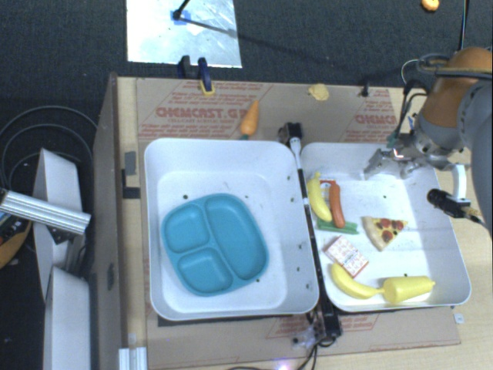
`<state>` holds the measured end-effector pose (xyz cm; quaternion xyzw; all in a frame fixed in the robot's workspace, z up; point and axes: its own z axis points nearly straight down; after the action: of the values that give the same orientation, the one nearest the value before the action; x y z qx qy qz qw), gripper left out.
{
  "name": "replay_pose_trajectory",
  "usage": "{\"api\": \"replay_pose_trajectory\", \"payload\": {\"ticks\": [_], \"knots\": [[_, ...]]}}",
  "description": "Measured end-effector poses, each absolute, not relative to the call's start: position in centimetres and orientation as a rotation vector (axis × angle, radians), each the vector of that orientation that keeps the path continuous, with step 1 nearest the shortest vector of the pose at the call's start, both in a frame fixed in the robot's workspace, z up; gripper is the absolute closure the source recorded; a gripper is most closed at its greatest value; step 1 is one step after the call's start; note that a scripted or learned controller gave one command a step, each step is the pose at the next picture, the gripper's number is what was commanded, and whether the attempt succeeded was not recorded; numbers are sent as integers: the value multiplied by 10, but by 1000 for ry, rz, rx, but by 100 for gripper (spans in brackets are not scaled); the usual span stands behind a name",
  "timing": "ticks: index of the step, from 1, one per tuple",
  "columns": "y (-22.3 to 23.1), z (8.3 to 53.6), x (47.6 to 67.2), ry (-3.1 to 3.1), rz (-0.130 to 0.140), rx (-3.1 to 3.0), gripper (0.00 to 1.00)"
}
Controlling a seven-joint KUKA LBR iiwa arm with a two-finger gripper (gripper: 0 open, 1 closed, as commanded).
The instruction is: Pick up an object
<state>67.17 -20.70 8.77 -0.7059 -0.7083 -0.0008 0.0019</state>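
The gripper (393, 163) hovers over the right bin's (454, 241) far edge, jaws wide, holding nothing. The pizza slice (384, 230) lies mid-bin; it looks light, stiff, best pinched across its crust.

Both white bins (231, 156) look smooth glossy plastic. Blue tray (214, 242), 9 o'clock side: matt plastic. Toy foods at 3 o'clock, e.g. banana (317, 197), pizza slice (384, 230): smooth plastic w/ slight sheen. Bench top (200, 108): printed matt cardboard. Foil-like shiny sheet (185, 21) at 12.
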Motion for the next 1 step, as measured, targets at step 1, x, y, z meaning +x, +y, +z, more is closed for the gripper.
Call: {"api": "replay_pose_trajectory", "payload": {"ticks": [1], "knots": [[-180,103,670,-2231,-4,-2217,0]]}}
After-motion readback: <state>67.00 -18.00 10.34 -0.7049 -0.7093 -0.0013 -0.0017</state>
